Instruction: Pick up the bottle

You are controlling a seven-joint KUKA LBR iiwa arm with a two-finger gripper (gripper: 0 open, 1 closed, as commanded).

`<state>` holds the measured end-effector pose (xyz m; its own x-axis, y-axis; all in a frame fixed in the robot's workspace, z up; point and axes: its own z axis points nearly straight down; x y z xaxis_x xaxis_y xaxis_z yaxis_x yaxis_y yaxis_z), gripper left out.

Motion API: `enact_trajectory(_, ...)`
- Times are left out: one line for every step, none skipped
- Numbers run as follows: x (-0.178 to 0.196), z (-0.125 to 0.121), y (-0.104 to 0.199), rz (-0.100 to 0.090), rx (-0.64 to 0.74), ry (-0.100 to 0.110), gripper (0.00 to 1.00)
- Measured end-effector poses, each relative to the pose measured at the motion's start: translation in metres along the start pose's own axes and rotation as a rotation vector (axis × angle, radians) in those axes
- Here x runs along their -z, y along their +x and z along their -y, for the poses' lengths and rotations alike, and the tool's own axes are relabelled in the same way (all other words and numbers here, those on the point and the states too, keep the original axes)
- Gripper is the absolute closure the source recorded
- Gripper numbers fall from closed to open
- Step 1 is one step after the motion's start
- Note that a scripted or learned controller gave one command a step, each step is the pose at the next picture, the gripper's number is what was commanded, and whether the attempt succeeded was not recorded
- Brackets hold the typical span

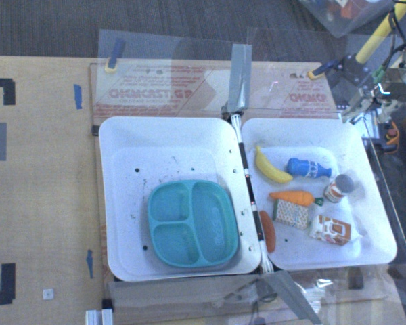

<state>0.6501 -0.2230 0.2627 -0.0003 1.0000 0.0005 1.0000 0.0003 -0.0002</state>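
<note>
Blue bottle (308, 168) lying flat in the right bin (379, 208), up near its far side. Long way pointing from 9 to 3 o'clock, pale cap end at 3. Banana (271, 168) just beside it at 9, small can (338, 188) near at 4, carrot (294, 198) at 6. Gripper (372, 97) up past the bin's rim, at 2 o'clock from the bottle, well apart. Jaws too blurry to tell if released or clenched. Probably needs to come down toward 8 o'clock and pinch across the short way.
</note>
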Motion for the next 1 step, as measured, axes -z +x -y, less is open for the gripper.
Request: enact_trajectory(-0.1641,0.0161,0.0082,-0.005,0.052,-0.008,0.00)
